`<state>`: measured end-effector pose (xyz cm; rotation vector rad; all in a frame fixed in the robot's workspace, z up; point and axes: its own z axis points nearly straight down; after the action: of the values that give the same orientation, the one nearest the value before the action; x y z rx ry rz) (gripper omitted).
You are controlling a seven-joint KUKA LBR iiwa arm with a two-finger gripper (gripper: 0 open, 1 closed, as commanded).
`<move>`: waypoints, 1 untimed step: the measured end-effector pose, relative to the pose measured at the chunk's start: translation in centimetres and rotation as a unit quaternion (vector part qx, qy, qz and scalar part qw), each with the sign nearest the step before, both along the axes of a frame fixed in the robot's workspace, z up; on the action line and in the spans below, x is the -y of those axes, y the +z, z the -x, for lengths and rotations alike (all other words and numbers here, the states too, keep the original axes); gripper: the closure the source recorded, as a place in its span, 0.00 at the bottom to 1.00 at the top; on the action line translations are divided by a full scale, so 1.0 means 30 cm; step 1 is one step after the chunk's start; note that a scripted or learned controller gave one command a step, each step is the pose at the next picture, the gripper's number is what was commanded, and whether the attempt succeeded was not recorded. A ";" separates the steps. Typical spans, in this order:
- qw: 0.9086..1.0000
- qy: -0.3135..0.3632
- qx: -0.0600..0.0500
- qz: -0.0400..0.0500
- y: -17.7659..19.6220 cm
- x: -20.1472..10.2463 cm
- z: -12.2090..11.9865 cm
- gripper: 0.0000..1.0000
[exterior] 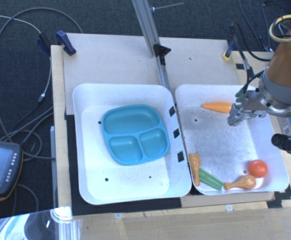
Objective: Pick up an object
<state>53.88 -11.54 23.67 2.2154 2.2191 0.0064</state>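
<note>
Gripper: the gripper [237,115] hangs over the right bin [220,144] near that bin's 1 o'clock corner, its tip just beside the blunt end of the orange carrot [217,107]. Whether the fingers are spread or pressed together cannot be told; they read as one dark grey mass from above, and nothing is seen between them.

Nearest candidate: the carrot lies flat, pointing toward 9 o'clock, at roughly 12 o'clock in the right bin. Its closeness to the tip makes it the likely target, though contact is not clear.

Other candidates: along the 6 o'clock wall of the same bin sit a red tomato [258,168], a tan drumstick-like toy [241,183], a green piece [209,179] and a small orange piece [194,162] against the 7 o'clock corner. They crowd the wall, probably awkward to straddle.

Left bin: the left bin [85,134] holds a blue divided tray [134,134], lying flat at its centre, wide and shallow, a poor match for a narrow pinch.

Stage: judged as approach or descent; nothing is lifted.

Risk: a slim, rounded carrot may roll or slide away if the tip lands off-centre.
</note>
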 end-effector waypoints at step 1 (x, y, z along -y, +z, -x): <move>1.000 0.002 -0.003 -0.002 0.029 -0.161 0.017 1.00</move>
<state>53.38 -6.72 24.54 2.2150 2.2296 0.0043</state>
